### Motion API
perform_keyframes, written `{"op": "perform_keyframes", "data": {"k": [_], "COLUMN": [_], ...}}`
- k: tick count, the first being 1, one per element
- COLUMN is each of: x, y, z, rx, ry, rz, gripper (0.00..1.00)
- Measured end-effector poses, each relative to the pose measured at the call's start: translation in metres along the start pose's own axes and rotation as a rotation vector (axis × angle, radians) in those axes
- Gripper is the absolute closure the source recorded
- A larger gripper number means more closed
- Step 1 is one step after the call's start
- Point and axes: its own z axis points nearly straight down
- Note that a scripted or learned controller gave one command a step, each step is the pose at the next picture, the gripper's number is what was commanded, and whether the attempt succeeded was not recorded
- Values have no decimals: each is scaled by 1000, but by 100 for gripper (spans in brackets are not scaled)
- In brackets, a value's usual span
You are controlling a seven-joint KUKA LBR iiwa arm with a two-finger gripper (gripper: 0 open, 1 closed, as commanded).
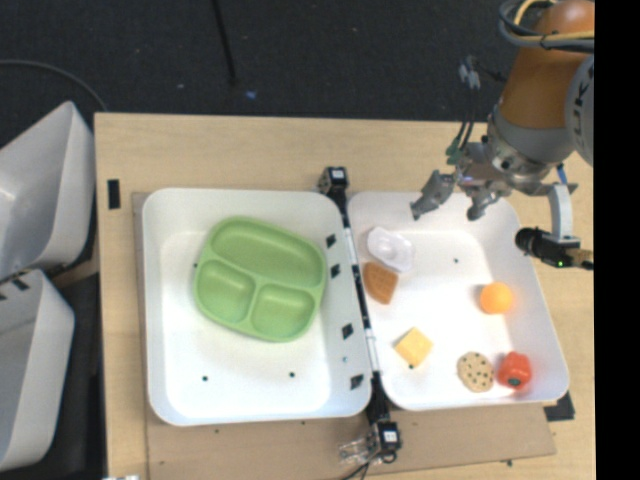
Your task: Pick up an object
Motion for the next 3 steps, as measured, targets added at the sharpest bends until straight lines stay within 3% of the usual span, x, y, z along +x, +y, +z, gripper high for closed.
{"op": "perform_keyframes", "data": {"k": [1, 3], "x": [0, 1], "y": [2, 16], "z": [-8, 96], "rx": [-14, -8], "ry": [-1, -2], "rz": [-2, -1], "gripper": [0, 0]}}
